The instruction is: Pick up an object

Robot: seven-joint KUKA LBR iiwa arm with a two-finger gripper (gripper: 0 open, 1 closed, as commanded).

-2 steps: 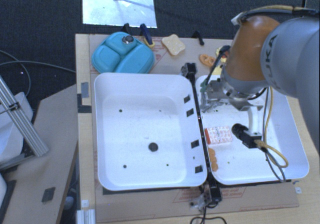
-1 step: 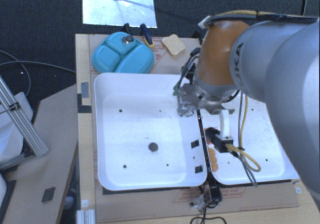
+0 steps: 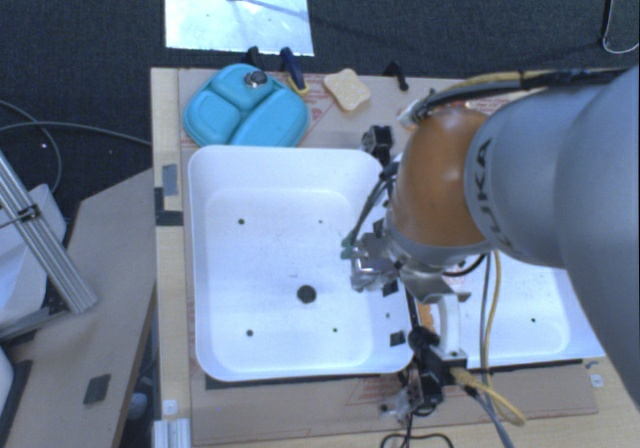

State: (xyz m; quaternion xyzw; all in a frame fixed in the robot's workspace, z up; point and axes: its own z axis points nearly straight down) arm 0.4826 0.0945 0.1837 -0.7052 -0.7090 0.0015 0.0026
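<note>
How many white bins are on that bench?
2. The left bin lies in plain sight, with a small dark object on its floor. The right bin sits beside it, largely covered by the arm, which may hide things inside.

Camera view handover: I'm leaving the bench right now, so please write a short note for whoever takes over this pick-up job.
Gripper: low over the inner edge of the left bin; the arm hides most of the right bin. Nothing is seen held.
Things: a small dark object lies on the left bin's floor, left of the gripper and apart from it. A blue divided tray and a tan sponge sit on the bench behind the bins.
Done: no pick visible.
Left: grasp an object and lift it.
</note>
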